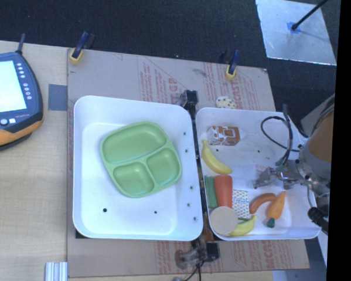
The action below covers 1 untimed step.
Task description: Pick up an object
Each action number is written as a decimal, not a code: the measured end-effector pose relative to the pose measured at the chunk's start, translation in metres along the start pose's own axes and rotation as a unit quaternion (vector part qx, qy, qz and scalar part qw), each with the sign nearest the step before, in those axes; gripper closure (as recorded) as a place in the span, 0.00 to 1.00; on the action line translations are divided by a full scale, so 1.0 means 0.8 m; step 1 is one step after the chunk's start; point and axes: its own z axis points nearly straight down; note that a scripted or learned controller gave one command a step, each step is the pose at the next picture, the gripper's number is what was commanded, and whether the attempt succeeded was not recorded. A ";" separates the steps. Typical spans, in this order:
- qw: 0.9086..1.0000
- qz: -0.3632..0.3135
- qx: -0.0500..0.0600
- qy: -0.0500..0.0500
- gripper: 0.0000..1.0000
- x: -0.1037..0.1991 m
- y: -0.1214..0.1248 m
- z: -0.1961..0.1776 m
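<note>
Gripper (pixel 266 178) hovers just above the carrot (pixel 276 205) (right bin).

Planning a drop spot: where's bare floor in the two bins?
Left bin: bare strips around the green divided plate, widest along the near edge. Right bin: free patch at the far right, beyond the banana. Its near half is crowded: orange cylinder, round disc, carrot, with the hand above.

My grey metal gripper (pixel 269 178) trails a looping black cable (pixel 277 132); an orange band (pixel 323 139) sits above my wrist.
</note>
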 end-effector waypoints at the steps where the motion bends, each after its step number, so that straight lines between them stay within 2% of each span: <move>1: 1.000 -0.002 -0.001 -0.001 0.00 0.090 0.072 0.000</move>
